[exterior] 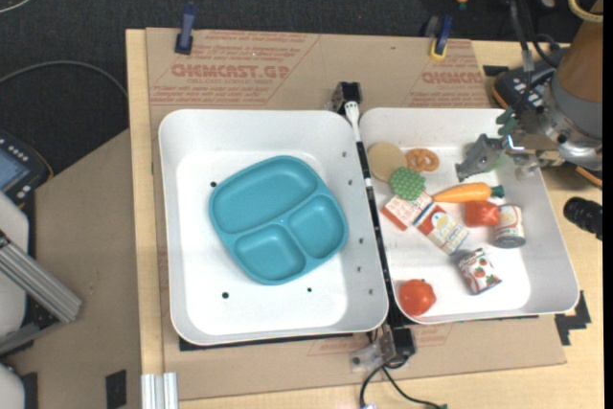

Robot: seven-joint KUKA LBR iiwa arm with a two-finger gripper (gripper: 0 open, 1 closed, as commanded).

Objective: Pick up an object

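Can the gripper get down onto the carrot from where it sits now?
Probably yes. The gripper hangs just above the carrot in the right bin, nothing lying over it, though a red toy crowds its near side.

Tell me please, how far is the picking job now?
Nothing looks picked yet. The gripper hovers over the right bin's upper part, near the carrot. The carrot, tomato and cans lie in the bin. Descending, grasping and lifting remain.
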